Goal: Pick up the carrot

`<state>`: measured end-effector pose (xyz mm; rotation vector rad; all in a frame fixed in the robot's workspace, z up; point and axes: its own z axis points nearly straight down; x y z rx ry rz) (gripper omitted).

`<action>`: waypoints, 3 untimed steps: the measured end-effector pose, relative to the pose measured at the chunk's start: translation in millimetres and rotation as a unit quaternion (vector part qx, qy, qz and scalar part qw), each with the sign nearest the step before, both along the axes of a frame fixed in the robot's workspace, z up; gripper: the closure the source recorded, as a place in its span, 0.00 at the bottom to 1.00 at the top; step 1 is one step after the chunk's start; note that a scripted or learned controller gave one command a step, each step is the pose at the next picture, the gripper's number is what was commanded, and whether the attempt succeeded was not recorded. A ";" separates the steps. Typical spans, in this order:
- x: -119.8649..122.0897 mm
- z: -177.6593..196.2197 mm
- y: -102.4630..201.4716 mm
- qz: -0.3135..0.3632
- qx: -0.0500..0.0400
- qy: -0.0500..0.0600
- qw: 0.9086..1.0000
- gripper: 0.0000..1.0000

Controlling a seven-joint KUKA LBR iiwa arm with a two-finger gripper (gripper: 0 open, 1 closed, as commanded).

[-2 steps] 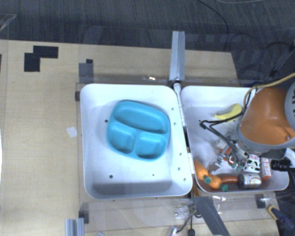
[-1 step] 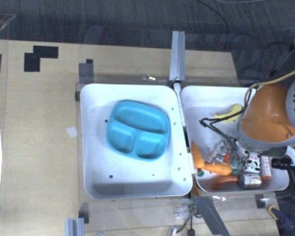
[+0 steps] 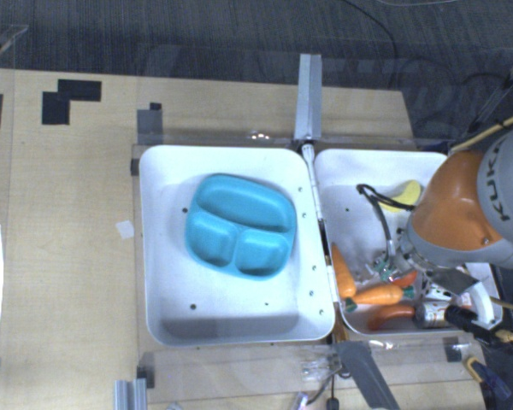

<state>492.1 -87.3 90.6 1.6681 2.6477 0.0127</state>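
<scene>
An orange carrot [image 3: 378, 295] lies near the front edge of the right bin [image 3: 350, 178], pointing left. A second orange piece [image 3: 342, 276] rests against the bin's left wall, and a darker red-orange item [image 3: 390, 314] lies just in front of the carrot. The gripper [image 3: 399, 272] hangs low over the carrot's right end, under the arm's orange band [image 3: 453, 207]. The arm's bulk hides the gripper's tip and whether it touches the carrot.
A blue divided plate [image 3: 239, 225] sits in the left bin [image 3: 167, 314]. A yellow object [image 3: 406, 193] lies at the back of the right bin, partly behind the arm. A black cable [image 3: 378, 207] loops over that bin. A metal divider post [image 3: 308, 101] stands between the bins.
</scene>
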 end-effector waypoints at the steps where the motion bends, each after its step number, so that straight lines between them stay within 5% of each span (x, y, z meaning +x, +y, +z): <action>1: -3.5 35.5 -65.5 -0.018 0.000 0.006 1.000 1.00; 2: -1.7 -0.7 -10.9 -0.115 -0.001 0.001 0.993 1.00; 3: 17.1 5.7 -33.8 -0.092 0.001 0.006 0.996 1.00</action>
